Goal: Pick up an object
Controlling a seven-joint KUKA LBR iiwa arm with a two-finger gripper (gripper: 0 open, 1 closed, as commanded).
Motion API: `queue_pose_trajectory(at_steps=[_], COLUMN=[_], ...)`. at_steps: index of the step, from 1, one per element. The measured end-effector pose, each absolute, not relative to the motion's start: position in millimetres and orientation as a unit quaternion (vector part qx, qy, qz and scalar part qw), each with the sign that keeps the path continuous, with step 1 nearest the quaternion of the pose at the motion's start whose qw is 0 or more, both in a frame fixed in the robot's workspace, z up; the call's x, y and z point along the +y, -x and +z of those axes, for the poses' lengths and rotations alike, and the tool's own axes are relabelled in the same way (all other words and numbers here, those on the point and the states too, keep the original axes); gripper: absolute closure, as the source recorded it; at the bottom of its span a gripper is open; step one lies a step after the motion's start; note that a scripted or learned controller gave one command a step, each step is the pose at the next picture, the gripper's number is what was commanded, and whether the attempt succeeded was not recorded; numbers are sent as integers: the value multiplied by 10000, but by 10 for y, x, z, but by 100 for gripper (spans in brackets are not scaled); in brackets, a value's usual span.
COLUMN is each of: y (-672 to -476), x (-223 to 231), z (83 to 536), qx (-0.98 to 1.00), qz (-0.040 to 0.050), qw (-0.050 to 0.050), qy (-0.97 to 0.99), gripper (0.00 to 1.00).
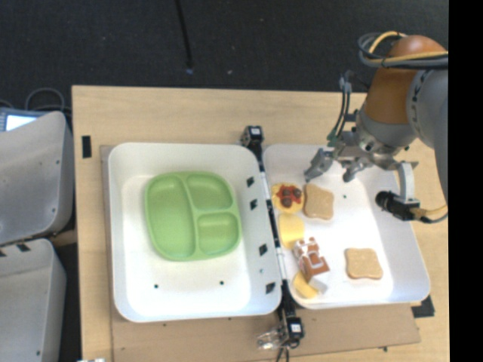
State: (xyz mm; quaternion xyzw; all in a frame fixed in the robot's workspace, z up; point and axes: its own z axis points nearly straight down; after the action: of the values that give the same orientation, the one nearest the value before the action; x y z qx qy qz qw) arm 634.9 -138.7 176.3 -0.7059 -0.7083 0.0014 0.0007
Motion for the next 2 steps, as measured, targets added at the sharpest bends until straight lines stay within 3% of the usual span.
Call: queue_pose_trajectory(at_steps=[2], y=[-6364], x=[-1345], z=[1052], qx=[-7070], qz=[-22], qw=[-36], qy=[7072], gripper=[0])
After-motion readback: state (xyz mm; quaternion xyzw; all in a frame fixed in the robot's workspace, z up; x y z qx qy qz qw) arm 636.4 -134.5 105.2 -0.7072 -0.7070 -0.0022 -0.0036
